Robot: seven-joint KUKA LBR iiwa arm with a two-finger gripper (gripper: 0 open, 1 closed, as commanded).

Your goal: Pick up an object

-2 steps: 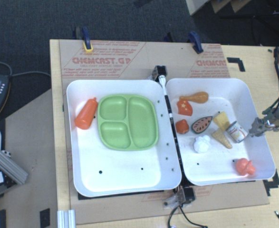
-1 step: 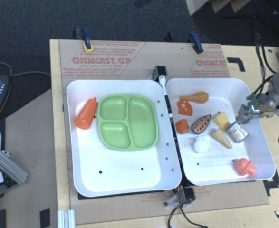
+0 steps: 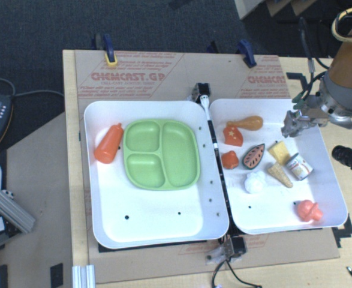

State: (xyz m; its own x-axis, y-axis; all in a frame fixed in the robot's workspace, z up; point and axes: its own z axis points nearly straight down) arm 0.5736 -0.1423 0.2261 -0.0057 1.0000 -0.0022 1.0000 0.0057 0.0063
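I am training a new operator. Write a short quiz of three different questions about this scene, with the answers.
1. True or false: the green three-compartment plastic plate lies in the right white bin.
2. Which bin does the grey two-finger gripper hover over?
A. left
B. right
3. Fill in: the orange carrot-shaped toy lies to the ___ of the plate in the picture.

Key: 1 false, it is in the left white bin; 2 B; 3 left.

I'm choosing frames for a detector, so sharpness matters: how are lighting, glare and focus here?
Camera view: even, soft lighting with faint shadows; the white bins look bright, near washed out, hiding the pale ball; the green plate and orange bottle read clearly; the gripper and small toys look soft.
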